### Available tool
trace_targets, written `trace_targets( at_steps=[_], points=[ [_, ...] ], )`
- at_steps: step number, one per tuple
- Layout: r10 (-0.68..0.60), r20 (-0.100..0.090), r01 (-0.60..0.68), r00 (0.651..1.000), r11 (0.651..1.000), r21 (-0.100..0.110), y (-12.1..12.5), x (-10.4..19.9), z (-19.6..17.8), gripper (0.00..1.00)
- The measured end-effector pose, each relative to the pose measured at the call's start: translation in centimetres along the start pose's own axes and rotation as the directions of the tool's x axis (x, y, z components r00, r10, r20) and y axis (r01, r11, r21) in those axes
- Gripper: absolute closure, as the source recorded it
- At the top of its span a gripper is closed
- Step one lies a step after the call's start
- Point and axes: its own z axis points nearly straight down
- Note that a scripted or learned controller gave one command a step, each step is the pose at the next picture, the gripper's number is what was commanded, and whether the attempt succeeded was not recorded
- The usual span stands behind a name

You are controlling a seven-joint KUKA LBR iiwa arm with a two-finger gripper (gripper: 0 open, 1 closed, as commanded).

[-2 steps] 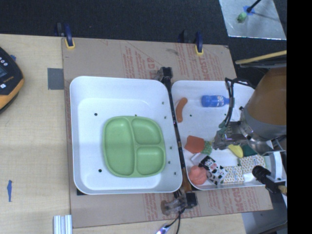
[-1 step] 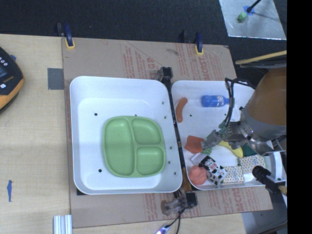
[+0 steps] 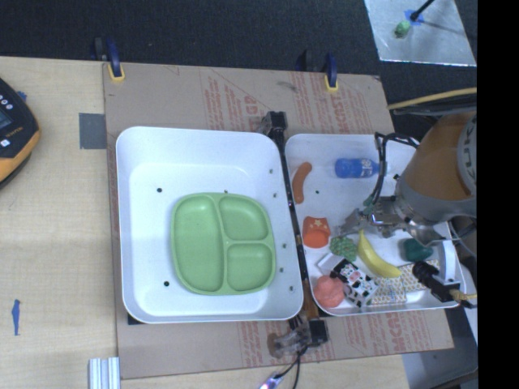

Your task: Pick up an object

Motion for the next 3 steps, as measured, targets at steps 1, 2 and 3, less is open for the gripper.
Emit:
trace_targets(
  at_steps=[1,2,3],
  points=[
    [0.003,-0.004,-0.003,1.000,1.000,0.024,12.2,0.4,0.6,0.00],
    [0.000,-0.004,0.000,1.000,1.000,0.010,12.5,-5.7,0.3,0.00],
    [0.001,-0.003,-0.001,1.000,1.000,0.007,1.9,-6.9,-8.7,0.00]
  ],
)
